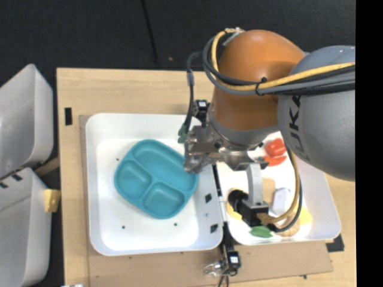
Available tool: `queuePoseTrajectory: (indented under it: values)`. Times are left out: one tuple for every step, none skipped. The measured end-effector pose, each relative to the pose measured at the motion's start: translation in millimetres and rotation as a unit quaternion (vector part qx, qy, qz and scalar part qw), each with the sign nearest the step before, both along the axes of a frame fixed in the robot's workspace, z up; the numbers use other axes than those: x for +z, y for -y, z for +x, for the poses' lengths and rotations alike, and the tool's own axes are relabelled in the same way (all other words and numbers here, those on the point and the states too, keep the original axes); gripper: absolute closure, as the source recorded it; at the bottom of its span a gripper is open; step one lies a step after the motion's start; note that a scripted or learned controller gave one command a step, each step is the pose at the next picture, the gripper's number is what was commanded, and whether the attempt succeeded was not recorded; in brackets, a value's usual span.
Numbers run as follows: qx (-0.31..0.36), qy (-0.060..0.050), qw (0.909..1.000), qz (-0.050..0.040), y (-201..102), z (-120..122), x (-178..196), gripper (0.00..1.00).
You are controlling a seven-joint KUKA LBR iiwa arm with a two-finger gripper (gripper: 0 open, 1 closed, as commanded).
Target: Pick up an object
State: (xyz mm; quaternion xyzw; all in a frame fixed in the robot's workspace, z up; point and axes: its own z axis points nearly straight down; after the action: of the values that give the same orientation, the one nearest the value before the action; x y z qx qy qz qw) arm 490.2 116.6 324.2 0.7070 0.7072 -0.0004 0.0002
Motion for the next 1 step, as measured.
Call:
queuePoseTrajectory:
  values:
    - [-0.002, -0.002, 1.0000, -0.0011, 32.4, 0.3, -56.2, 1.00]
